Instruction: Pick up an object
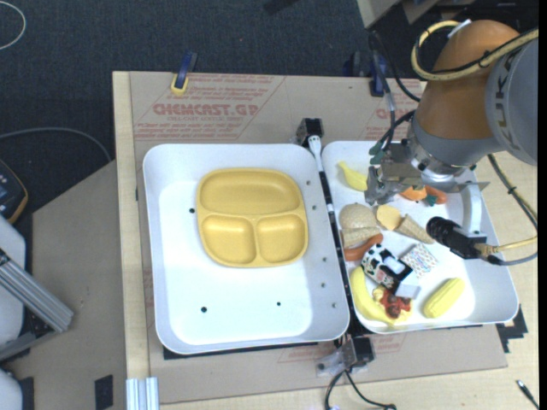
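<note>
Two white bins sit side by side on the counter (128,229). The left bin (171,314) holds one yellow tray (252,215) with three sections. The right bin (496,301) holds a pile of toy food. There are two bananas: one small banana (350,176) near the top left corner, and one bigger banana (369,304) along the bottom left, curving toward the front edge. One yellow corn cob (444,297) lies at a slant, its long side running from lower left to upper right. One brown bread piece (359,220) lies near the bin's left wall. The pincer (395,178) hangs low over the top of the right bin, and I cannot tell if it is open or closed.
</note>
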{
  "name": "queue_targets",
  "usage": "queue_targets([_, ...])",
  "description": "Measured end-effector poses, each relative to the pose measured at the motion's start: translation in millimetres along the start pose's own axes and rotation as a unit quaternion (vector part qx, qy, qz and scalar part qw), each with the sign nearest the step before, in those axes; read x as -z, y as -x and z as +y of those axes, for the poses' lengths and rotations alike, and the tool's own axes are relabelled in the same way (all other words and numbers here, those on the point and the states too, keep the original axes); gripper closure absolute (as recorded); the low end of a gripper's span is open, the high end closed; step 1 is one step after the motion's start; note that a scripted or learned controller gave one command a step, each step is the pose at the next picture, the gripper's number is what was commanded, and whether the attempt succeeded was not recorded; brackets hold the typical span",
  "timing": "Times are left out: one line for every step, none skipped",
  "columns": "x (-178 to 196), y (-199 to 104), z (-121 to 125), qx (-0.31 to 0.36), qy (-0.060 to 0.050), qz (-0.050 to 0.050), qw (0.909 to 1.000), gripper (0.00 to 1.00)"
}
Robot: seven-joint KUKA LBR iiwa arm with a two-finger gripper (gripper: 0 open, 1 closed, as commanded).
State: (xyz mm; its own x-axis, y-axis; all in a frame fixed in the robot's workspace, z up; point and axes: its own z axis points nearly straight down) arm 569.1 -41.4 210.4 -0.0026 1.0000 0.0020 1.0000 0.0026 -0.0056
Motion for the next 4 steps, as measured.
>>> queue_targets([-2.4,-30.1,-43.3,0.0,0.0,0.0,1.0,1.0])
queue_targets([23.5,-57.4,-71.1,0.0,0.001,0.0,1.0,1.0])
queue_targets([6.2,-51.4,-74.4,-0.002,0.001,-0.001,1.0,1.0])
queue_targets([23.0,-58.1,-68.9,-0.001,0.004,-0.001,1.0,1.0])
